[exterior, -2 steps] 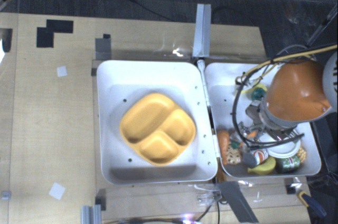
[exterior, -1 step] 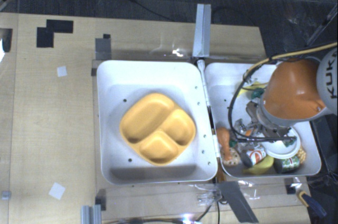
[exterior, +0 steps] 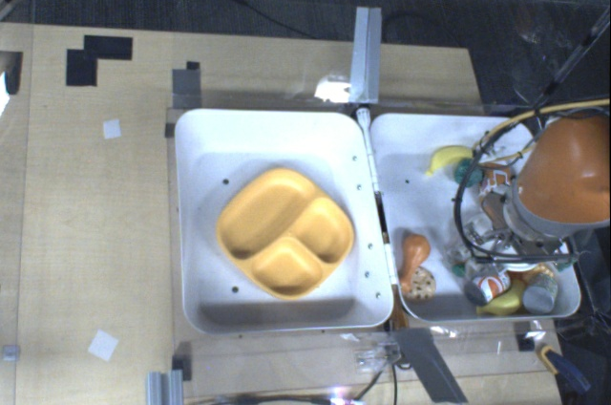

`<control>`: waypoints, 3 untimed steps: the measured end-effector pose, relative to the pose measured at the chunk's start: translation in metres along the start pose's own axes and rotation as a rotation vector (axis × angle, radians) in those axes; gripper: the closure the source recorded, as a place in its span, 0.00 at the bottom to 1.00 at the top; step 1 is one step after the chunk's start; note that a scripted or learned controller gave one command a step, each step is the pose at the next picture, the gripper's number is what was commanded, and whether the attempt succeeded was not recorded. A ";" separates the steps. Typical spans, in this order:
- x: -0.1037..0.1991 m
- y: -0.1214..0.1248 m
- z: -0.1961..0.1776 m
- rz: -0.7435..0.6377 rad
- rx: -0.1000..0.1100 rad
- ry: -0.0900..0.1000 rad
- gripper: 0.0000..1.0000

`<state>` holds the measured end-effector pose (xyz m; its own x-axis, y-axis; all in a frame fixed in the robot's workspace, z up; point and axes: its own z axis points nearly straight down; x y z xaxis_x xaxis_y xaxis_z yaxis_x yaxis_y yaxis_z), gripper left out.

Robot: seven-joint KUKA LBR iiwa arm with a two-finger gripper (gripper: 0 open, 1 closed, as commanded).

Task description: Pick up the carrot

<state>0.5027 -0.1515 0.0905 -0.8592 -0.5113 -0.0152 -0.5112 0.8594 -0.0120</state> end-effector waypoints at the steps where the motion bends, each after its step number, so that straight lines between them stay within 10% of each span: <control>1: -0.001 0.001 0.001 -0.001 0.000 -0.001 0.00; 2: -0.036 0.055 0.000 0.278 -0.001 0.003 0.00; 3: -0.032 -0.008 0.002 0.388 -0.003 0.005 0.00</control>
<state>0.5342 -0.1416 0.0892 -0.9889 -0.1477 -0.0136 -0.1477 0.9890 -0.0036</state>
